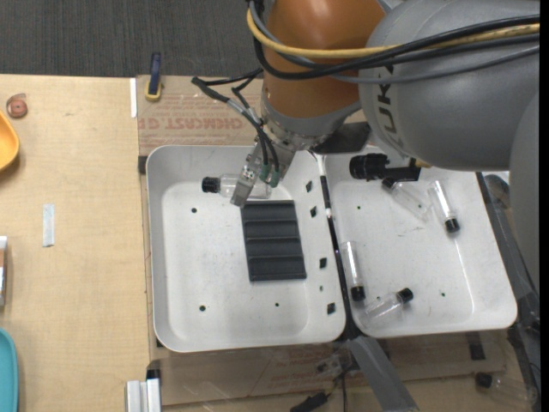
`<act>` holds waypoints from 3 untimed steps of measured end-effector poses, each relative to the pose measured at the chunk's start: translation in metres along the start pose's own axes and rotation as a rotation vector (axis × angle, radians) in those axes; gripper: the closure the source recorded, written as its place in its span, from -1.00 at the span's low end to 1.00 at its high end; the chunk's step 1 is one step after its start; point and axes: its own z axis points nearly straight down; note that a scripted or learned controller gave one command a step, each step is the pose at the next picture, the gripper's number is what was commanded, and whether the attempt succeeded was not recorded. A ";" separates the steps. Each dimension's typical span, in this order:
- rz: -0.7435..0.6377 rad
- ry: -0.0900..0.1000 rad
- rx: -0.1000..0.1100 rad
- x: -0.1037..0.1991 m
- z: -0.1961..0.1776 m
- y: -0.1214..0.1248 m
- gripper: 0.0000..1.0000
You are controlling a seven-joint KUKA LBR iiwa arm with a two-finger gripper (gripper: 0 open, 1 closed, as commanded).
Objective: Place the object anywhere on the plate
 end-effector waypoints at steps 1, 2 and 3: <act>0.038 0.001 0.000 0.016 0.058 0.002 1.00; 0.096 -0.001 -0.001 0.040 0.007 0.013 1.00; -0.207 0.000 -0.001 0.088 0.004 0.001 1.00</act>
